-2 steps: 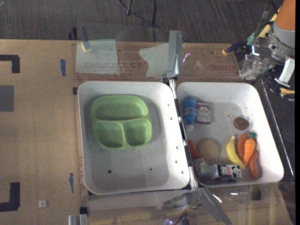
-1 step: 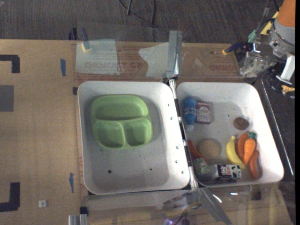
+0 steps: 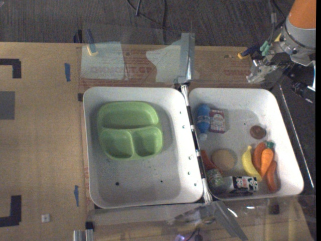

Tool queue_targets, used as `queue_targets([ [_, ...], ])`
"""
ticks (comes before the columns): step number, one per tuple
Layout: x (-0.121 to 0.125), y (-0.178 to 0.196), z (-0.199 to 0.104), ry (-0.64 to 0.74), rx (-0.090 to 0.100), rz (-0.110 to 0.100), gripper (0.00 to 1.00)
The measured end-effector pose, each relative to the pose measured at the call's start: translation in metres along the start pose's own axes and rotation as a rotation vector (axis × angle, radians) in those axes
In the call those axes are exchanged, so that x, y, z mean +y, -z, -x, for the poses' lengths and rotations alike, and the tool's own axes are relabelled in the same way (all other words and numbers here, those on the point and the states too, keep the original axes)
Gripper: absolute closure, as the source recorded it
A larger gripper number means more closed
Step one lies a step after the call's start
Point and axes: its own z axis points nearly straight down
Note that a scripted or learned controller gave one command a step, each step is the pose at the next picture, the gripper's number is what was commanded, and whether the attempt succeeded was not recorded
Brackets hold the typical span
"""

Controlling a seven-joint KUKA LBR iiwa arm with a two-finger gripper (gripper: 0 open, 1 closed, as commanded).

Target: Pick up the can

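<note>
A small grey-green cylinder that looks like the can [image 3: 217, 177] lies at the front left of the right bin [image 3: 288, 134], between a red pepper-like item [image 3: 206, 159] and a black-and-white carton [image 3: 245, 183]. My gripper [image 3: 261, 72] hangs high over the bench just behind the right bin's back rim, far from the can. Nothing shows in it.
The right bin also holds a blue bottle [image 3: 202, 119], a maroon-and-white packet [image 3: 218, 120], a brown disc [image 3: 258, 131], a tan round piece [image 3: 223, 159], a banana [image 3: 247, 162] and carrots [image 3: 266, 159]. A green divided plate [image 3: 130, 129] lies in the left bin [image 3: 145, 185].
</note>
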Motion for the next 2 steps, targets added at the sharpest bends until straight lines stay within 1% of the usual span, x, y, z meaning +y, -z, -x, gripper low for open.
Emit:
queue_targets([
  [2, 0.002, 0.023, 0.002, -0.001, -0.005, 0.011, 1.0],
])
